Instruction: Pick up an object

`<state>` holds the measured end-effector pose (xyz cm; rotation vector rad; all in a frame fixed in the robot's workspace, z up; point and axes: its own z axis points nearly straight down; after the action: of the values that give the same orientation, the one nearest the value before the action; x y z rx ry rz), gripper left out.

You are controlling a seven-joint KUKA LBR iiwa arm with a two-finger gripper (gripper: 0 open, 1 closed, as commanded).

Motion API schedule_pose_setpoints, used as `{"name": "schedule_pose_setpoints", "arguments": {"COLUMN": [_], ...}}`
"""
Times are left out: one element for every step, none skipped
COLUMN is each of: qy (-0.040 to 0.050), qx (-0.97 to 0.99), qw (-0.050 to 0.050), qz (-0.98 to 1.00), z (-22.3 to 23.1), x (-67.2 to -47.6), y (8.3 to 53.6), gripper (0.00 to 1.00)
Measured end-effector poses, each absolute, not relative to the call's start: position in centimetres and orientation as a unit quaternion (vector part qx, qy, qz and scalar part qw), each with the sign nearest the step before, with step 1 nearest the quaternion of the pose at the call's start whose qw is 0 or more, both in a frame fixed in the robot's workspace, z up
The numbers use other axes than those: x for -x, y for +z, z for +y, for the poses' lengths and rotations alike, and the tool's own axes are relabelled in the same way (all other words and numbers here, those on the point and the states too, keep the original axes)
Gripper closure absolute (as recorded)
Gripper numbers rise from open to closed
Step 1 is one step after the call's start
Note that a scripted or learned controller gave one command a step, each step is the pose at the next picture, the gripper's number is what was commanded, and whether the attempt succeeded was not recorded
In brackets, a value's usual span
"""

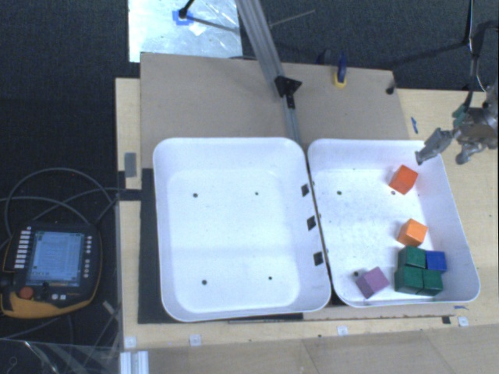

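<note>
While dark carpet [54, 68] fills the room around it, the pale wood bench [129, 209] carries a brown board [210, 92] under both bins. Left bin [168, 287] is bare white with a few dark dots on its floor; right bin [456, 232] sits touching it along the middle seam, where three small black tabs [310, 223] run down the joint. A grey metal pole [257, 26] slants in from the top edge to a black clamp [287, 86] just behind the bins; its upper end is cut off by the frame. A shiny foil-like patch [183, 18] with a blue mark lies on the floor behind the board. The teach pendant [51, 271] sits off the bench at left on the carpet, cables looping around it, screen lit but unreadable. All objects are in the right bin: green blocks [413, 271] clustered in the near right corner, count hard to tell since they merge; blue cube [435, 261] touching them; small orange cube [412, 231] just behind the cluster; purple block [373, 281] near the front wall, apart from the greens; another orange cube [403, 179] alone toward the back right. The gripper [444, 148] comes in at the right edge over the bin's far right rim, near that orange cube but not touching it; fingers spread apart, nothing between them. Arm is mostly cut off by the frame.
</note>
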<state>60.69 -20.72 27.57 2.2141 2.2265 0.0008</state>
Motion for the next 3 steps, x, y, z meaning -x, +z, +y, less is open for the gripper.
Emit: {"name": "schedule_pose_setpoints", "arguments": {"qy": [0.0000,-0.0009,-0.0011], "qx": [-0.705,-0.706,-0.707], "qw": [0.001,-0.001,-0.001], "qz": [0.709,0.708,0.708], "z": [-20.7,-20.2,-20.8], "x": [-60.7,-60.3,-59.5], "y": [27.6,21.5,16.6], "gripper": [0.00,0.00,0.00]}}
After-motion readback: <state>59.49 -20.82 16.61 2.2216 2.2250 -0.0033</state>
